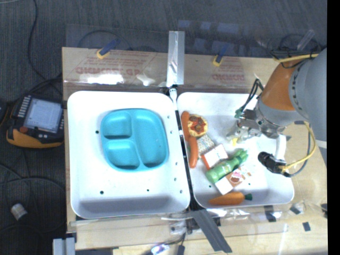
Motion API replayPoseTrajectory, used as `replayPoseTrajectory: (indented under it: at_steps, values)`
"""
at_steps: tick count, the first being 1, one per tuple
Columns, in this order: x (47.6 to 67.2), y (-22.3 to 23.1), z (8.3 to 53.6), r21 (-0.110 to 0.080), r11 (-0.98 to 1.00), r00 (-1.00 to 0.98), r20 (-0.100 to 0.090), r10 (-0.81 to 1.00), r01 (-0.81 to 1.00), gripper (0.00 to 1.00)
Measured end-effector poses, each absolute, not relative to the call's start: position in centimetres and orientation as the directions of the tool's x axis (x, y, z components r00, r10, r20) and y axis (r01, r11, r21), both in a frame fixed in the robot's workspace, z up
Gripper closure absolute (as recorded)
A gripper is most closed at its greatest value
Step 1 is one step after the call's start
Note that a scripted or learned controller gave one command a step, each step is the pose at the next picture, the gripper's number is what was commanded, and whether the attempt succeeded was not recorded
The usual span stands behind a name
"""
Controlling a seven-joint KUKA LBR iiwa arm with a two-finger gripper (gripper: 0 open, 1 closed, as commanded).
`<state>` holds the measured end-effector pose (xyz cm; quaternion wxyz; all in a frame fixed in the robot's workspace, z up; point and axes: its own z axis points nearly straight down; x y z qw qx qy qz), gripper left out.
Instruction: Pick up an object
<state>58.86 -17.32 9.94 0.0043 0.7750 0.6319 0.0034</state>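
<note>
My gripper (242, 131) hangs over the upper right part of the right bin (220, 106), above bare white floor. To its left lie a pizza slice toy (197, 125) and a long orange carrot (190, 140) along the bin's left wall. A green bottle (227, 166) lies tilted in the middle, just below and left of the gripper. Beside the bottle sit a white and red box (214, 155) and a small red and white packet (237, 178). A second carrot (227, 198) rests at the front wall. Nothing shows in the gripper.
The left bin (79, 158) holds a blue divided plate (133, 138). A silvery packet (206, 142) lies between the pizza and the white box. The grey arm with its orange band (279, 92) comes in from the right. A handheld device (37, 118) lies on the floor at left.
</note>
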Motion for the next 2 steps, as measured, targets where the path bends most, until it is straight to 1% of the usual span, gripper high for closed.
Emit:
replayPoseTrajectory:
  at_steps: [1, 2]
  values:
    - [64.5, -19.1, 19.5, -0.001, -0.313, 0.313, -0.005, 0.950, 0.950, 1.00]
    - [66.0, -13.2, 17.2, -0.005, -0.169, 0.169, -0.005, 0.986, 0.986, 1.00]
